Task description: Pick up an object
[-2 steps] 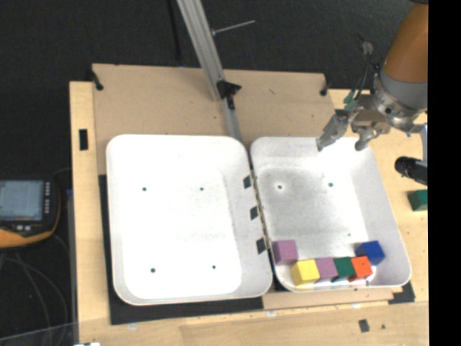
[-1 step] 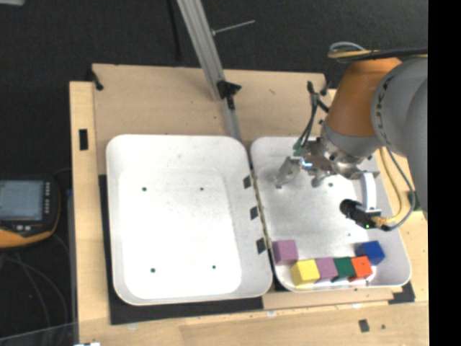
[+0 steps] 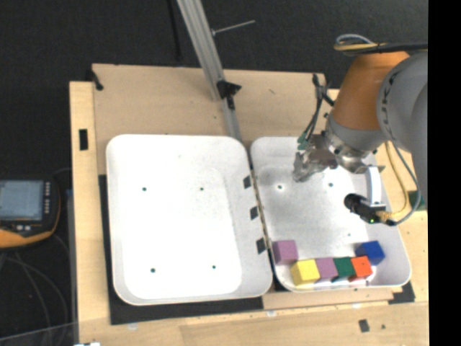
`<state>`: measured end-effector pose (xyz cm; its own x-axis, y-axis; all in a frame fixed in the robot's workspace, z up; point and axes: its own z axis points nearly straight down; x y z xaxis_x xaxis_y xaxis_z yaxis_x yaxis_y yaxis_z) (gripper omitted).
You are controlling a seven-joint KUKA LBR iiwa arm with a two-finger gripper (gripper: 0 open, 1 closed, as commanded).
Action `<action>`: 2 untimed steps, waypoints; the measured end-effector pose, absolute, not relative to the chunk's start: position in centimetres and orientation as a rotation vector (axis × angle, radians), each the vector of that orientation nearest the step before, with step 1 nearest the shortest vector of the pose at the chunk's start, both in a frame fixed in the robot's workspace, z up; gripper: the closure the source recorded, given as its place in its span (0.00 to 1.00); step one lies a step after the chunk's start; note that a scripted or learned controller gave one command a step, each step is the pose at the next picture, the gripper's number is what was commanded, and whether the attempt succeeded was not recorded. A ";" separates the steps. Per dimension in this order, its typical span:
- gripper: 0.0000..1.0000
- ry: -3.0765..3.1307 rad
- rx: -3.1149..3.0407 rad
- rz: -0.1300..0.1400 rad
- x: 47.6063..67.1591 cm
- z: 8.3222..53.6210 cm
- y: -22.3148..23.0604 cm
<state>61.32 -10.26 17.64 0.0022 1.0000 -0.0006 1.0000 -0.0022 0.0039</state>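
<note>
Gripper (image 3: pixel 306 166) up near the right bin's (image 3: pixel 317 222) far edge – can't tell whether open or closed. Blocks bunched along the near edge; purple block (image 3: pixel 285 250) sits freest, so best to drop straight onto that – avoids nudging neighbours.

- Left bin (image 3: pixel 176 215): white, a few small dark dots on its floor.
- Right bin (image 3: pixel 317 215): white, finely speckled grey.
- Purple block (image 3: pixel 285 250): pale purple.
- Yellow block (image 3: pixel 305 271): bright yellow.
- Second purple block (image 3: pixel 326 267): pale purple.
- Green block (image 3: pixel 343 267): green.
- Orange block (image 3: pixel 361 267): orange-red.
- Blue block (image 3: pixel 372 251): deep blue.
- Arm (image 3: pixel 374 92): grey, with an orange band.
- Gripper (image 3: pixel 306 166): dark grey metal.
- Bench (image 3: pixel 144 99): light tan wood.
- Floor (image 3: pixel 43 34): black.
- Handheld device (image 3: pixel 25 206): orange casing, grey screen.
</note>
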 end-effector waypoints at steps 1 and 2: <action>1.00 2.233 2.212 0.005 58.8 19.7 2.6; 1.00 2.232 2.215 0.000 55.4 19.7 8.3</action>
